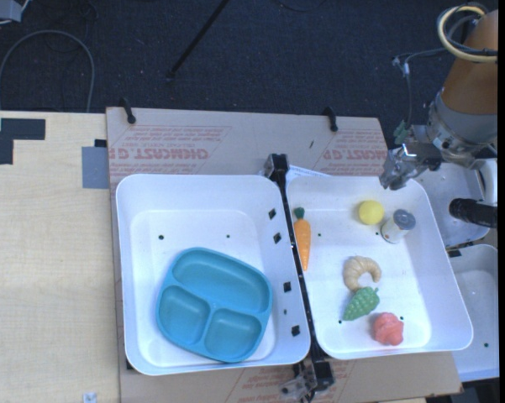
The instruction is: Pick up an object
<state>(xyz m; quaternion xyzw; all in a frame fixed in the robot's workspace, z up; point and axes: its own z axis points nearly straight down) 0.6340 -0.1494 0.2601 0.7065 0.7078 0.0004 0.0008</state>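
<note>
The right bin [437, 250] holds a yellow ball [370, 212], a small grey-capped jar [397, 225], a carrot [302, 240] by the divider, a croissant [362, 270], a green leafy piece [362, 302] and a red strawberry-like piece [387, 328]. My gripper [395, 173] hangs above the bin's far right corner, up and right of the yellow ball. It is apart from every object and nothing shows between its fingers.
The left bin [143, 200] holds a blue divided plate [213, 303]. A black divider [287, 250] runs between the bins. Cardboard [202, 145] lies behind them, and a wooden bench surface [42, 259] lies to the left. White gear [479, 212] stands right of the bin.
</note>
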